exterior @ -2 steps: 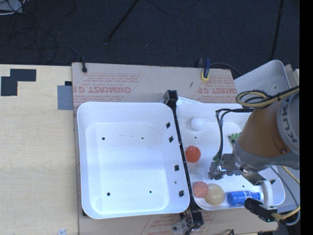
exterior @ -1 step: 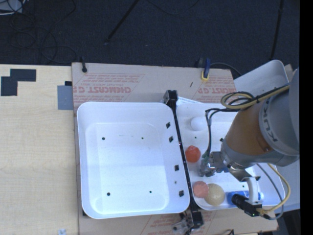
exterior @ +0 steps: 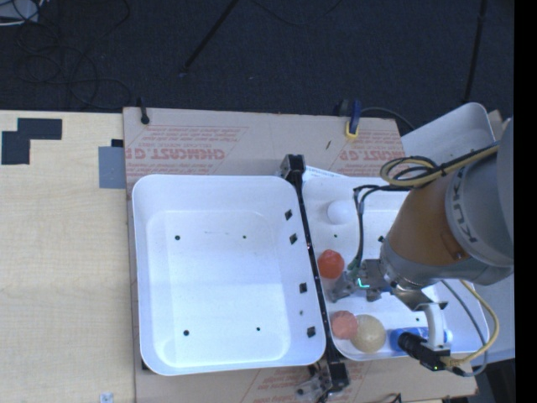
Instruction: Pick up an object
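Note:
In the right bin (exterior: 329, 183) lie a white ball (exterior: 339, 211) toward the back, an orange-red ball (exterior: 331, 264) in the middle by the left wall, a pink ball (exterior: 342, 323) and a cream ball (exterior: 368, 333) at the front. A blue object (exterior: 419, 340) lies at the front right, partly under the arm. My gripper (exterior: 346, 288) hangs low in the bin, between the orange-red ball and the pink ball, just right of the divider. Its grey fingers are small in this view and nothing shows clearly between them.
The left bin (exterior: 151, 225) is bare white with small dark dots on its floor. A black divider (exterior: 306, 259) runs between the bins. The bulky grey and orange arm (exterior: 445, 225) covers the right bin's right half. Cables loop over the arm.

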Robot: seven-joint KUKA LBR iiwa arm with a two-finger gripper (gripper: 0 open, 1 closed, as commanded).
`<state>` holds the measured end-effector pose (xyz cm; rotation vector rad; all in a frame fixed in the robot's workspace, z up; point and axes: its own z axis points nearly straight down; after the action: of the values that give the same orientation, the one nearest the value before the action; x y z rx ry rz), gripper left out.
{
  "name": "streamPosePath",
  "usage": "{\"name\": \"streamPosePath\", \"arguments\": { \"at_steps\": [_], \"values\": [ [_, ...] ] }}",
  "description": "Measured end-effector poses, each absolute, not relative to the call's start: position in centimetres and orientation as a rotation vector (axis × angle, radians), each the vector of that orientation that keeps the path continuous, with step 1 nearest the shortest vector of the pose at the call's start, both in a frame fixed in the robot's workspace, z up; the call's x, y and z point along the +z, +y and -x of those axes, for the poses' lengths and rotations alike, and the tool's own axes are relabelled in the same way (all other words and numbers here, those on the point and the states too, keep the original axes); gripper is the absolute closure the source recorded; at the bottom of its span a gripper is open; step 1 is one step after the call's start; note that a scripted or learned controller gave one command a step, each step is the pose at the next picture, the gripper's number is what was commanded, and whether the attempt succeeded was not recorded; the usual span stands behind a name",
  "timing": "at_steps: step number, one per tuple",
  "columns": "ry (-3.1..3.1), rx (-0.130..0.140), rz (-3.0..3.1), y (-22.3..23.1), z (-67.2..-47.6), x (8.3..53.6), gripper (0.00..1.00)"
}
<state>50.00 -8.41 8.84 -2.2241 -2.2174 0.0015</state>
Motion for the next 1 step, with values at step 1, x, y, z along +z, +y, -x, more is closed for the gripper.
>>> {"name": "streamPosePath", "arguments": {
  "at_steps": [1],
  "values": [
    [-2.228, -0.004, 2.221, -9.05, -58.98, 8.81, 0.00]
  ]
}}
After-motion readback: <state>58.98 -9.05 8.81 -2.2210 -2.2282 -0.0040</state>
